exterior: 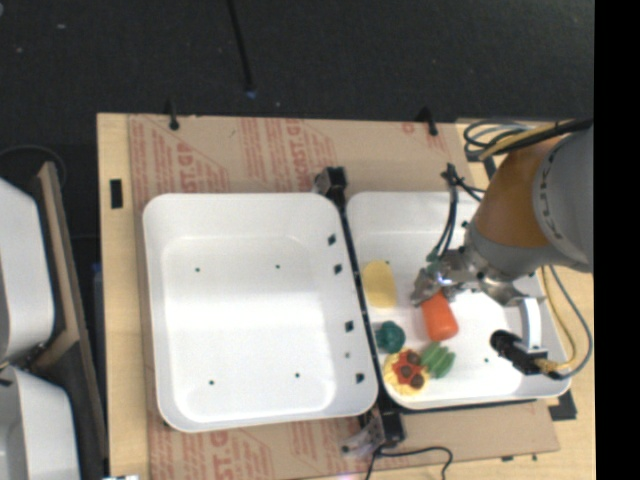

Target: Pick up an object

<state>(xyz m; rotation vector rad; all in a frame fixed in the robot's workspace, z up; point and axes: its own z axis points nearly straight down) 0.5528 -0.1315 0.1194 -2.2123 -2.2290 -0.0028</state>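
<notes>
1. Hovering over the right bin [470,213], our gripper [436,286] sits at twelve o'clock of the orange object [439,318]; finger state we cannot tell.
2. We judge it the target (yellow block [379,284] lies at nine o'clock).

Bright, even light from above washes my two white bins [250,308] nearly flat, with soft shadows along their walls. The floor [300,38] around is dark. Everything looks slightly soft and grainy.
</notes>
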